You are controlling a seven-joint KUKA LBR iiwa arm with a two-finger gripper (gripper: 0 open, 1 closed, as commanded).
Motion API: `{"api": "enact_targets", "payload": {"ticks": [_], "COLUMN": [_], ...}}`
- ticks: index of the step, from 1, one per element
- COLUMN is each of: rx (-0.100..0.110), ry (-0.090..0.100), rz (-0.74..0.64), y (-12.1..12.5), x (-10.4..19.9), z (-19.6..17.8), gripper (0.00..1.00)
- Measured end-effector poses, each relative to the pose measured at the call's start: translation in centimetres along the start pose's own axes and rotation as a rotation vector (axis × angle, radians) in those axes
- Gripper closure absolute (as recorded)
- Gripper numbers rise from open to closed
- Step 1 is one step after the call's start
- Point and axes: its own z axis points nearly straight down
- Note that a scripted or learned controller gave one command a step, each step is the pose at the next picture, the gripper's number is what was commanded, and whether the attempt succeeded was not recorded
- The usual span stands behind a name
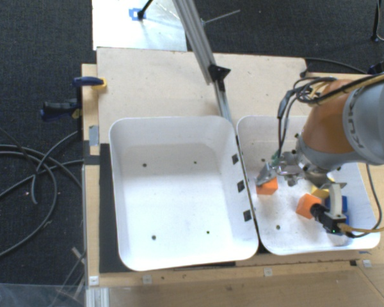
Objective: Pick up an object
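The scene is brightly and evenly lit from above, so the two shallow white plastic bins [179,190] come out nearly blown out, their floors pale and low in contrast with only soft grey shading along the inner walls. Shadows are faint and diffuse, the clearest a dim patch under the grey arm with the orange band [336,130]. Focus is moderate with slight softness and compression noise throughout, and the dark carpet [32,37] stays underexposed against the pale wooden bench top [160,85].
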Motion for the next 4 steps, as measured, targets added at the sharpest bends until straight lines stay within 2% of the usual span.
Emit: {"api": "enact_targets", "payload": {"ticks": [1, 2, 3, 4], "rx": [-0.007, -0.014, -0.002, -0.006], "ry": [-0.001, 0.0, -0.002, 0.002], "rz": [-0.004, -0.012, 0.0, -0.012], "y": [0.3, 4.0, 0.0, 0.9], "x": [0.0, 5.2, 3.5, 10.4], "z": [-1.1, -8.8, -8.2, -8.3], "gripper": [1.0, 1.0, 1.0, 1.0]}}
